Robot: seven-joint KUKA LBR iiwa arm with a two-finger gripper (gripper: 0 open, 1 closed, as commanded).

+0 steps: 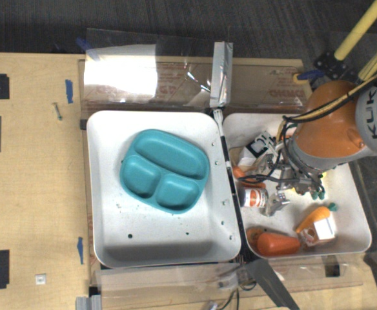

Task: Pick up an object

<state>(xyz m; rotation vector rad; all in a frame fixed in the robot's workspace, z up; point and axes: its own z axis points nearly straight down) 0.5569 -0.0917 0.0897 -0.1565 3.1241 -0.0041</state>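
Note:
My gripper [277, 202] hangs low over the middle of the right bin [359, 202], below the arm's orange band [327, 131]. Just left of the gripper lies a small white and orange can [253, 197] on its side, touching or nearly touching the gripper. An orange carrot-shaped toy [275, 242] lies along the bin's front wall. An orange and white carton-like toy [317, 224] with a green tip sits at the front right. A black and white item [261, 144] lies at the back, partly under cables. I see nothing clearly held.
The left bin [104, 199] holds a teal divided plate [165, 169] near its middle. A small orange piece [239, 171] sits by the wall between the bins. Cables dangle around the wrist. Yellow poles [363, 24] stand at the back right.

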